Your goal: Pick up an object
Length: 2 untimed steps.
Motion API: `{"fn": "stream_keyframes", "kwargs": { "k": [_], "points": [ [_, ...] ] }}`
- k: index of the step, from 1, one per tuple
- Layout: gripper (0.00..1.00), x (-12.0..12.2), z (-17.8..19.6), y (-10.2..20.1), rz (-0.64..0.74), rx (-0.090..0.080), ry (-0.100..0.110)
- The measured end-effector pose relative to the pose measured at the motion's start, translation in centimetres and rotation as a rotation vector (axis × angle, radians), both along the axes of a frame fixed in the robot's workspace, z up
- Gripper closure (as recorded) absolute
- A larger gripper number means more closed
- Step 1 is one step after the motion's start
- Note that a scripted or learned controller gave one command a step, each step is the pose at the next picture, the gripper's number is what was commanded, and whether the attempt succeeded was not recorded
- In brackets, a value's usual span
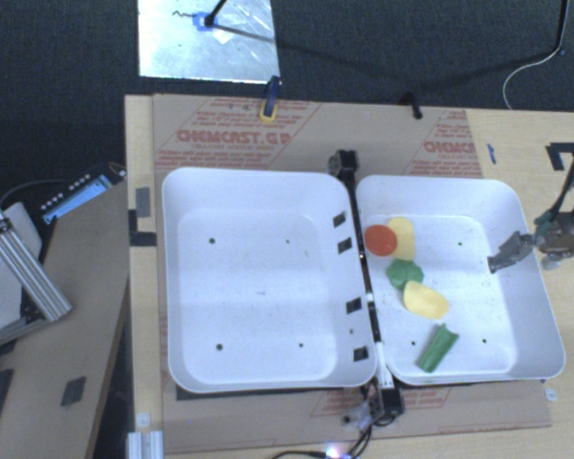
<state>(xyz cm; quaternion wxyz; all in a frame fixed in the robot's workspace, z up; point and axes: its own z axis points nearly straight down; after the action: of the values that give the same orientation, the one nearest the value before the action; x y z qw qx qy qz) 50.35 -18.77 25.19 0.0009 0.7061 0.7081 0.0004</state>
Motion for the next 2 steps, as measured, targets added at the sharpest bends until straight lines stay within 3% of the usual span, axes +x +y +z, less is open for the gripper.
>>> {"fn": "stream_keyframes", "kwargs": {
  "k": [1, 2],
  "points": [
    [0.00, -1.7, -4.0, 9.2, 0.008, 0.005, 0.004],
    [0.00, -2.0, -16.6, 7.8, -0.002, 0.003, 0.013]
  ]
}}
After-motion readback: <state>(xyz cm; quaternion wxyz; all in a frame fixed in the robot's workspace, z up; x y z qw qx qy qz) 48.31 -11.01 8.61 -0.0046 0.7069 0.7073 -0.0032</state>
